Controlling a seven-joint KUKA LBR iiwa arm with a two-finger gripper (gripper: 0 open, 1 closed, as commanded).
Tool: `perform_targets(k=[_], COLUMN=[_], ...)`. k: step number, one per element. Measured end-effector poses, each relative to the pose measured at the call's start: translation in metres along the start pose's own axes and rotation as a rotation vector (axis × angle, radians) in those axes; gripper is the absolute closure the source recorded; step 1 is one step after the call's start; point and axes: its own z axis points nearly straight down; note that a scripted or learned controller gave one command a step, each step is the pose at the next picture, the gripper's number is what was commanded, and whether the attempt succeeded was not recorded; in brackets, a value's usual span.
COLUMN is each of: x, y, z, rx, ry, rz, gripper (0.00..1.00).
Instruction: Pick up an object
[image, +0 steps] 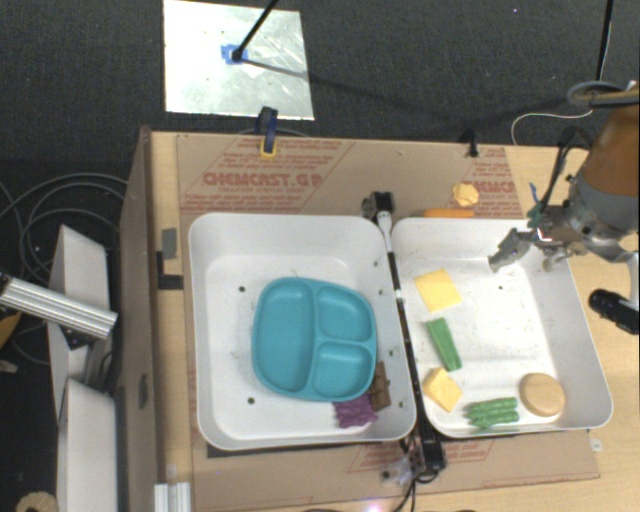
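Observation:
My gripper (528, 252) hangs over the back right part of the right bin (590, 345), open, with nothing between its fingers. Below and left of it in that bin lie a yellow square slice (437, 290), a green stick (443, 343) and a yellow wedge (442, 388). A green bean bundle (492, 410) and a tan round biscuit (543, 394) sit near the front edge. The gripper is apart from all of them.
The left bin (225, 300) holds a teal divided plate (314, 338), with a purple grape bunch (352, 411) and a brown piece (381, 388) at its front right. An orange carrot (449, 212) and a yellow round thing (466, 194) lie on the bench behind the right bin.

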Motion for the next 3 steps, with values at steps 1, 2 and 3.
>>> perform_targets(k=[1,2,3], x=[0.056,0.075,0.074], y=[-0.052,-0.053,-0.052], z=[0.071,0.138,0.124], rx=[0.009,0.004,-0.002], ry=[0.005,0.001,0.0], rz=[-0.004,-0.002,0.0], gripper=[0.0,0.0,1.0])
